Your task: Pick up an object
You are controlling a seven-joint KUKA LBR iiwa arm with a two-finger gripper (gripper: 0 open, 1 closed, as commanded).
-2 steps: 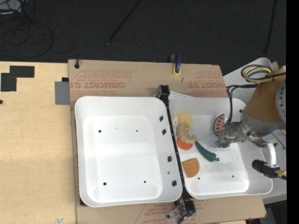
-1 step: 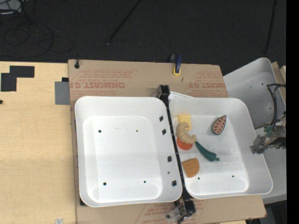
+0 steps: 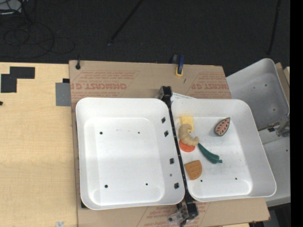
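**Objects clustered in right bin, by divider**

Pincer state cannot be told, so neither can object offset from it. In the right bin (image 3: 258,174), a yellow block (image 3: 186,121), tan curved piece (image 3: 188,136) and orange disc (image 3: 187,147) are packed against the left wall. A brown slice (image 3: 193,169) and green piece (image 3: 209,154) are seen nearby. A pink slice (image 3: 222,126) lies apart, with open floor around it. The left bin (image 3: 85,150) is alongside.
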